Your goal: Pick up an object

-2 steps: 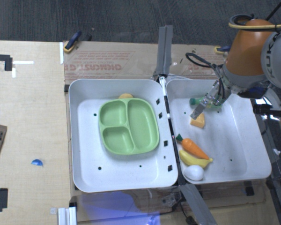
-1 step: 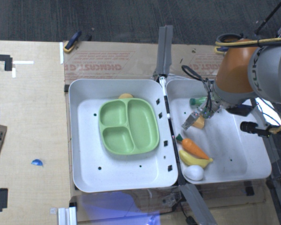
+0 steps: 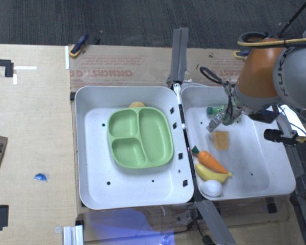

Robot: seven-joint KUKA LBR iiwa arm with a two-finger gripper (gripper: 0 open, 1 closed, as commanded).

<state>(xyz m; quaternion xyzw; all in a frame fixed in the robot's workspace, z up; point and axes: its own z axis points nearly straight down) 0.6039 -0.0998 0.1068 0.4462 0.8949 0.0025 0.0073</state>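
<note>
**Two bins, one arm: contents as seen**

On the desk (image 3: 30, 137), two shallow white bins sit side by side, touching along a central divider.

Left bin (image 3: 92, 188): one green three-compartment plate (image 3: 141, 137), lying flat near the middle. A small yellowish object (image 3: 136, 104) peeks out from behind the plate's far rim; too little shows to name it.

Right bin (image 3: 255, 172): a tan square piece (image 3: 221, 140), flat on the floor, in the bin's far half. An orange carrot (image 3: 211, 160), a yellow banana (image 3: 212, 173) and a white egg (image 3: 211, 188) are clustered at the near left corner, against the divider; carrot touches banana, banana touches egg. A small green item (image 3: 212, 110) lies near the far wall, partly hidden.

Arm (image 3: 275, 70): grey with orange band, reaching from the right over the right bin's far half. Gripper (image 3: 218, 121): low over the bin, just beyond the tan square and beside the green item. Whether it is released or clenched cannot be told; nothing is visibly between its fingers.

Desk, outside bins: a small blue object (image 3: 40, 177) at left; a blue-and-yellow tool (image 3: 79, 43) at the far edge.
</note>
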